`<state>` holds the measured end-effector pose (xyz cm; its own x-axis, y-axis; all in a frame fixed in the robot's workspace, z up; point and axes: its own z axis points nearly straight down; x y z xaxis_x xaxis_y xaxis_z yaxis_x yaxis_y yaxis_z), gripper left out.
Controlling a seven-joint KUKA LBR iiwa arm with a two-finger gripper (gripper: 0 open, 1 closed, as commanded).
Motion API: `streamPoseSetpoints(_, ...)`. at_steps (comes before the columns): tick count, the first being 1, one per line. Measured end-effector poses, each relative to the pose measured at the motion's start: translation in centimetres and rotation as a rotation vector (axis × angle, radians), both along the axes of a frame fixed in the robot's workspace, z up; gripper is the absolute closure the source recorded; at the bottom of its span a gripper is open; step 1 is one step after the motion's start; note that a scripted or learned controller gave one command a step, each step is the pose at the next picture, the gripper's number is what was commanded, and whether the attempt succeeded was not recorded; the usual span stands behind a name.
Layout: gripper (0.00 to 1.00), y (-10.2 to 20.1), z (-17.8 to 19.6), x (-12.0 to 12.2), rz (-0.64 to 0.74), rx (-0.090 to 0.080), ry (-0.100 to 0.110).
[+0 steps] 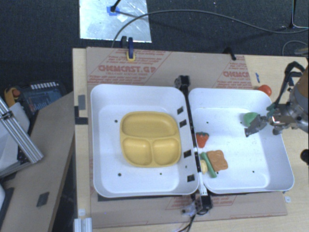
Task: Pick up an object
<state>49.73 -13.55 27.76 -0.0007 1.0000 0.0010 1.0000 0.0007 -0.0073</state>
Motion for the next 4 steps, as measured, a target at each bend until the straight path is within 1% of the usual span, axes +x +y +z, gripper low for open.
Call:
streamPoseSetpoints(1,0.0,0.0,0.5,0.2,0.003,-0.002,-0.009)
streamPoseSetpoints(3,0.0,-0.7,-9.8,1.9,0.0,0.0,-0.005)
streamPoseSetpoints(4,0.0,-0.5,-15.8,1.2,0.0,0.0,-0.003)
